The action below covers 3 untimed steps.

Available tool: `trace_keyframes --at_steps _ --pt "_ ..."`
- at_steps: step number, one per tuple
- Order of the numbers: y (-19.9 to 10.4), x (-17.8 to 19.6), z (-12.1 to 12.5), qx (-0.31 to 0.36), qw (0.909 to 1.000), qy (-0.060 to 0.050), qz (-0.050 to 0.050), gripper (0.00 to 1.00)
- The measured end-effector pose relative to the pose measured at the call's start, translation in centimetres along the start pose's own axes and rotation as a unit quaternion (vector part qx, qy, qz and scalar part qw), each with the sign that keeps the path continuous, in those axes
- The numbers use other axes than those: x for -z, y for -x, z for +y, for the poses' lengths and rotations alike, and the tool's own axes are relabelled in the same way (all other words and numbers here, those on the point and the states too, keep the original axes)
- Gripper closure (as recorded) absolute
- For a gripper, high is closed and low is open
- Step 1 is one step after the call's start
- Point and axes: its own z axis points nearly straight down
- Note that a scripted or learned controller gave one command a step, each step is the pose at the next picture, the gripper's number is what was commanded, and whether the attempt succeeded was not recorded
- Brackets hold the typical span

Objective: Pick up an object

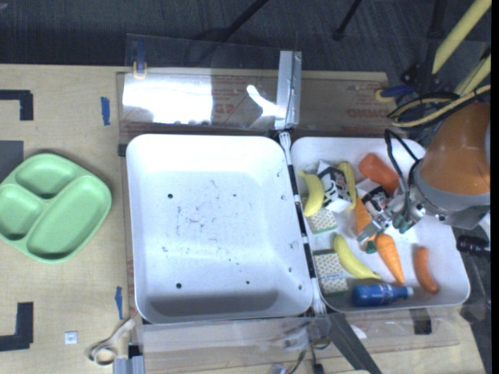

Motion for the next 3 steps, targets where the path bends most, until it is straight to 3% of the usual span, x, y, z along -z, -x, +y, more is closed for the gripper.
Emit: trace_keyframes --at_steps 2,3 --pt "0.35 -0.03 -0.1 0.022 0.9998 0.0 0.003 0.0" --pt "-0.08 0.11 -0.89 0.134 0.9909 0.003 0.0 0.0"
